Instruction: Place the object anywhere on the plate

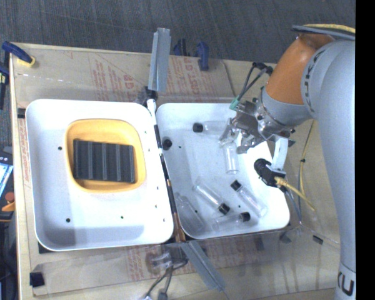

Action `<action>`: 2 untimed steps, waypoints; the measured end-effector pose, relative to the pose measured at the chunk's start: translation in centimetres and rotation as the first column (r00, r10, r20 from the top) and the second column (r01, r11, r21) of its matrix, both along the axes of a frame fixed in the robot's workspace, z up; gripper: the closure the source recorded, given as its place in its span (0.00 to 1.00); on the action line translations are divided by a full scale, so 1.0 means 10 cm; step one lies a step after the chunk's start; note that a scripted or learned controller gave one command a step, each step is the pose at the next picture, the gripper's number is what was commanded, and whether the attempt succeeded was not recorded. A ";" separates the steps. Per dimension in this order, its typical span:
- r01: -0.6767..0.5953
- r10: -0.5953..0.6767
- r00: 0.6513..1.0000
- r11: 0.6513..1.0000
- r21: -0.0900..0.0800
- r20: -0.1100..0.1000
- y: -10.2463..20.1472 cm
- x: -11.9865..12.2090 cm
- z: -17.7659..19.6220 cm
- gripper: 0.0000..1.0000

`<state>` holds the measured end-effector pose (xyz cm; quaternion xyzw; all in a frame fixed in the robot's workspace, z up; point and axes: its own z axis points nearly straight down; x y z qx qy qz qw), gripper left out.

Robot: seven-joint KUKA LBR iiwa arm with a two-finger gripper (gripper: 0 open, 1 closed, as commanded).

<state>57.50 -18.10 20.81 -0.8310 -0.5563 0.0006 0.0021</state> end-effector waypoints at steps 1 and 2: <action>-0.140 0.140 0.990 0.990 -0.002 0.003 0.47 0.24 0.04 1.00; -0.274 0.274 0.962 0.962 -0.002 0.002 1.05 0.56 0.16 1.00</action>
